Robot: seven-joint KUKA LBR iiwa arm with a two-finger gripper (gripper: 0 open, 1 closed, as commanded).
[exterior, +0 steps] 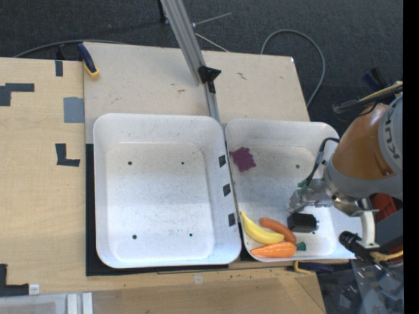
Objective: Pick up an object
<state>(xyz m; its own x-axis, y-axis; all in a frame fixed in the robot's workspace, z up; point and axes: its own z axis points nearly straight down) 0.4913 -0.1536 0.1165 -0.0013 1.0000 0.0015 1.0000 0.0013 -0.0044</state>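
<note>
The right bin point(275, 136) holds several objects. A purple piece point(243, 158) lies near its back left. Along the front wall lie a yellow banana point(257, 231), a small orange carrot point(277, 227) and a larger orange carrot point(275, 249) with a green tip. My gripper point(300, 200) hangs low in the right half of this bin, just right of and behind the small carrot. Nothing shows between its fingertips.
The left bin point(160, 188) stands beside the right one, with a shared middle wall bearing black tabs. A metal rail point(190, 44) slants in from the back. A cable loops on the floor behind the bench.
</note>
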